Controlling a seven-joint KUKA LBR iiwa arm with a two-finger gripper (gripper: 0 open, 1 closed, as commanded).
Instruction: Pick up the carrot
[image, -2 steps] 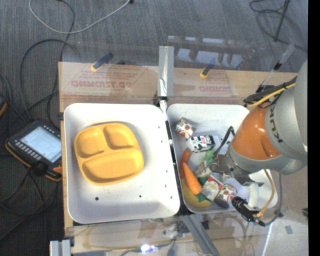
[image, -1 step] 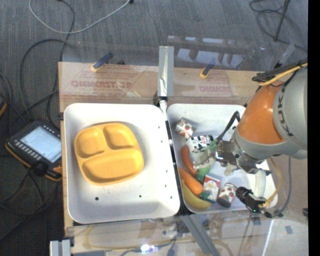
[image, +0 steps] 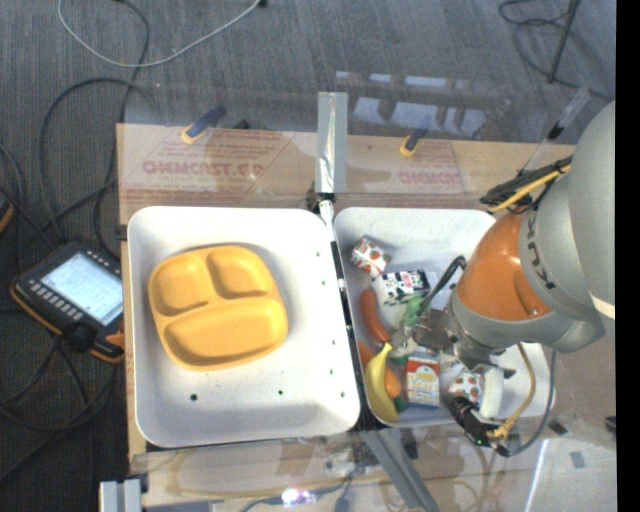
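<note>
**Pincer low over the right bin, carrot just to its left**

Gripper hangs low over the middle of the right bin, and its dark body is all that can be made out against the clutter, so whether it has hold of anything cannot be told.

Going from the left: a handheld control pendant lies off the bench. The left bin carries a yellow divided tray, well apart from the work. Across the divider, along the right bin's left wall, lies the carrot, an orange-red stick with its long axis running from the far side of the bin toward the near side, leaning slightly right as it comes nearer. Which end is the tip cannot be made out. Below it sit a banana and a small carton; above and to the right are a strawberry-print pack and a black-and-white carton.

The carrot lies just to the left of the gripper, near and about level with it. By my judgement the coming move is a short shift left, with the fingers set across the carrot's long axis; the neighbouring banana and cartons leave little room for error.
</note>
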